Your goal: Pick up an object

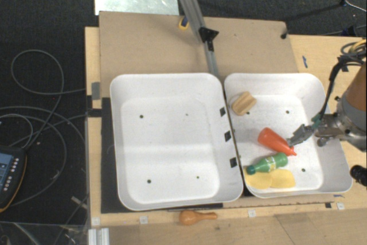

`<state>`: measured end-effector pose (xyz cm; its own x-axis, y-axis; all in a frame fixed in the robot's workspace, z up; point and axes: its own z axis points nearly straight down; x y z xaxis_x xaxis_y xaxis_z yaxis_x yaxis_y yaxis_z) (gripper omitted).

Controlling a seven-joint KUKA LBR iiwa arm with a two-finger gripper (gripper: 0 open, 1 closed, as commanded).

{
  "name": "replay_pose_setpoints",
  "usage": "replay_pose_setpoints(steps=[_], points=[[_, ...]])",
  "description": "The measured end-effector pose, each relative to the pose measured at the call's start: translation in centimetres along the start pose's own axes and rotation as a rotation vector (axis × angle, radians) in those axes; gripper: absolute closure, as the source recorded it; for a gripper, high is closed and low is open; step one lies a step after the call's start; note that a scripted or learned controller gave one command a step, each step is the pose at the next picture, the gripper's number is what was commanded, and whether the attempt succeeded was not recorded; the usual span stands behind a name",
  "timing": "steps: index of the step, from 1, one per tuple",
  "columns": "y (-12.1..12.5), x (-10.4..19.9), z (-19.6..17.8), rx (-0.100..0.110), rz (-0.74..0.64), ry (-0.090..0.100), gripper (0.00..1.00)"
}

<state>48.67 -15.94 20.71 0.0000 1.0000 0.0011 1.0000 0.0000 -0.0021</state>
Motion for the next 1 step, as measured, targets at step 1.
replay_pose_setpoints(steps=[1], points=[[0.07, 0.57, 6.14, 0.003, -0.001, 0.001, 0.00]])
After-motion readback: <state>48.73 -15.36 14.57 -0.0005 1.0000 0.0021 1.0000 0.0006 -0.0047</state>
